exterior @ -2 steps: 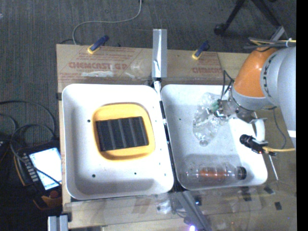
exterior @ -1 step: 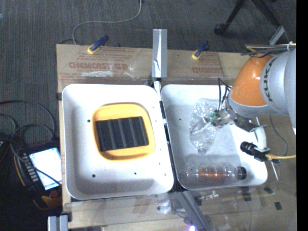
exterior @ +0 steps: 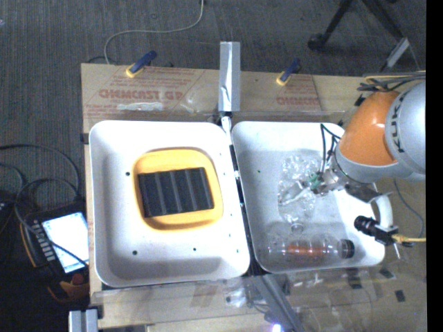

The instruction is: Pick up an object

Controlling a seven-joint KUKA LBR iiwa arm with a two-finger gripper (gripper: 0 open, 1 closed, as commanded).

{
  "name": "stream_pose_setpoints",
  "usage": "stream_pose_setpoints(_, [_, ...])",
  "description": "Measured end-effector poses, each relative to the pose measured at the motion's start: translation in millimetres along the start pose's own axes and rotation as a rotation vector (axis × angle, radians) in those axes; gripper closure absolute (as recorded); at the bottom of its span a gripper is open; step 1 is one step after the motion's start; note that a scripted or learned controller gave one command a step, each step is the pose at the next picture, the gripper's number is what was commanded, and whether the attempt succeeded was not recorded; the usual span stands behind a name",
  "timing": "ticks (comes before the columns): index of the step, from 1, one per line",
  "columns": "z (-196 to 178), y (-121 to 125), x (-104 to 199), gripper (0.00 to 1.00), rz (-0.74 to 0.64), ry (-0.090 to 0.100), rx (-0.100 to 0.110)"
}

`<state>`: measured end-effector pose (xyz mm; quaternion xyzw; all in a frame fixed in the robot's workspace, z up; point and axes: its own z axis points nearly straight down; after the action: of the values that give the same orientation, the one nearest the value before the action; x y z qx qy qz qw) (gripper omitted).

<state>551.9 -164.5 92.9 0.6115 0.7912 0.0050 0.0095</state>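
Two things sit in the right bin (exterior: 257,151): crumpled clear plastic (exterior: 296,182) mid-bin, a bottle (exterior: 311,249) along its near edge. Gripper (exterior: 320,182) is at the plastic; can't tell its opening. Flimsy wrap could slip free.

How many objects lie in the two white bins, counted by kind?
Yellow-framed rectangular tray with dark ribbed insert, left bin: 1
Crumpled clear plastic wrapper, right bin: 1
Clear plastic bottle lying on its side, right bin: 1
Total: 3
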Motion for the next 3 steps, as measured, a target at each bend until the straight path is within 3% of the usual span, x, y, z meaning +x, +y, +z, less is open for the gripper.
stream_pose_setpoints(1, [3, 60, -24, 0.0, -0.052, 0.004, 0.009])
stream_pose_setpoints(2, [1, 32, 29, 0.0, -0.084, 0.002, 0.007])
stream_pose_setpoints(3, [-12, 35, 29, 1.0, -0.083, 0.002, -0.002])
